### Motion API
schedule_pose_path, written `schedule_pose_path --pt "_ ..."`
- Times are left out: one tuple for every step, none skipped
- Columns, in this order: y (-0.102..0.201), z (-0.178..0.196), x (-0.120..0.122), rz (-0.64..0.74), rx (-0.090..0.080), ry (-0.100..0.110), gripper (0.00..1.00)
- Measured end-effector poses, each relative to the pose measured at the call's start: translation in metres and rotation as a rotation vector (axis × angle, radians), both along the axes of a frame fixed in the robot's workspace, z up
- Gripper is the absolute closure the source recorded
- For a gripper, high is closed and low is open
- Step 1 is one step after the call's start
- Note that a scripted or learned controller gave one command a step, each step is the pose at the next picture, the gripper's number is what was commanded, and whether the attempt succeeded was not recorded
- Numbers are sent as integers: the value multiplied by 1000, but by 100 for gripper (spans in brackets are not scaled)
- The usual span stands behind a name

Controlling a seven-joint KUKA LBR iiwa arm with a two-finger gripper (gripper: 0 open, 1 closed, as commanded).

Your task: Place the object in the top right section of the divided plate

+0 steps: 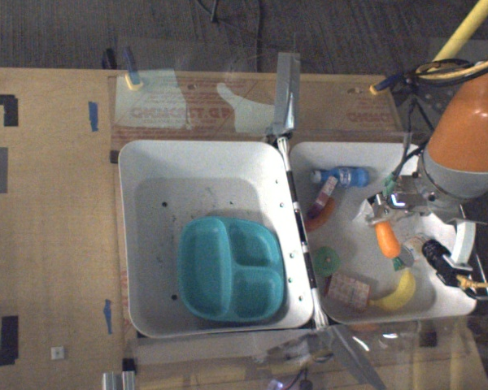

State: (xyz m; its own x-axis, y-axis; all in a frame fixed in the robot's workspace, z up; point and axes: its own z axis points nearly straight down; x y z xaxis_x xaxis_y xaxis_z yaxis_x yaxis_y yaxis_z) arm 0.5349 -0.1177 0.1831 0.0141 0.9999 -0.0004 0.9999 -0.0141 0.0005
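Observation:
A teal divided plate point(230, 269) lies in the left white bin point(146, 177), toward its front right. In the right bin point(354, 157), an orange toy carrot point(386, 240) with a green end lies at the middle right. My gripper point(387, 208) hangs directly over the carrot's upper end, close to or touching it. Whether the carrot is gripped is unclear from this angle. The arm's orange band point(468, 136) is at the right edge, above the bin.
The right bin also holds a blue and white bottle point(342, 175), a red-brown piece point(321, 205) against the left wall, a green round item point(327, 260), a pinkish block point(348, 289) and a yellow banana point(397, 292). A metal divider point(297, 218) separates the bins.

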Motion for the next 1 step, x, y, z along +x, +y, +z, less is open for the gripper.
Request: schedule_pose_path --pt "39 9 -17 354 1 2 100"
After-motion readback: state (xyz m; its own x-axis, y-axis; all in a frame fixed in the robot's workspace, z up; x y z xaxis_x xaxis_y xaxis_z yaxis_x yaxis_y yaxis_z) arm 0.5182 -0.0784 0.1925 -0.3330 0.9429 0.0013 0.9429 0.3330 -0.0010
